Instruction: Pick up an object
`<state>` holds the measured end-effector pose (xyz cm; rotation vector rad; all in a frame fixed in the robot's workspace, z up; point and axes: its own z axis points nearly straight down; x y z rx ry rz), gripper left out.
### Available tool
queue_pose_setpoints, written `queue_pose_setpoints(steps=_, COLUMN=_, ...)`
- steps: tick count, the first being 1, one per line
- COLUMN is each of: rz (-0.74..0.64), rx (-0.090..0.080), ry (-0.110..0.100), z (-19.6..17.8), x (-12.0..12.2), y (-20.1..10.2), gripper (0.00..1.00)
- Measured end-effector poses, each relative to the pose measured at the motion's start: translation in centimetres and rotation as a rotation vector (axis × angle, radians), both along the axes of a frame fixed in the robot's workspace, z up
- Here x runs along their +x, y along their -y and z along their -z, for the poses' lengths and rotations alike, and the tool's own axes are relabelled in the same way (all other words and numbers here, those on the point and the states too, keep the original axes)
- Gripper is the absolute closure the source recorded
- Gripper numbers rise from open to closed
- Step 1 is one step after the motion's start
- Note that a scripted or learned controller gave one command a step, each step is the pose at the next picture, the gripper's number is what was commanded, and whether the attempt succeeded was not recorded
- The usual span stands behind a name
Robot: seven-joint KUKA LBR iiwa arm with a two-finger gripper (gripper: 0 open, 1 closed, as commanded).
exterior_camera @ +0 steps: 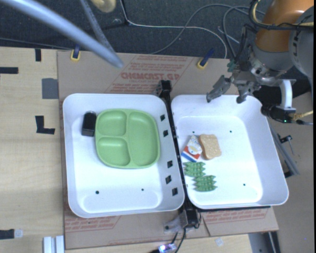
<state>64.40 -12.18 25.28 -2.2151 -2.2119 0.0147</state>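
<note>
In the right bin (253, 157) lie a tan slice of toast (210, 146), a small red, white and blue packet (192, 148) touching its left side, and two green pea pods (200, 176) just below them. My gripper (229, 91) hangs over the bin's far rim, above and to the right of these objects. Its two fingers are spread apart with nothing between them. The grey arm with its orange band (287, 4) rises at the upper right.
The left bin (79, 194) holds a green sectioned plate (128, 138) and a small black block (88, 124) at its left. A black clip row (168, 141) joins the bins. Cables run across the dark surface behind.
</note>
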Motion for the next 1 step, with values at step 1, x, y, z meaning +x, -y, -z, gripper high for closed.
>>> queue_pose_setpoints(steps=1, rz=-0.003, rx=-0.002, ry=0.013, z=-0.83, x=0.22, y=-0.04, gripper=0.00)
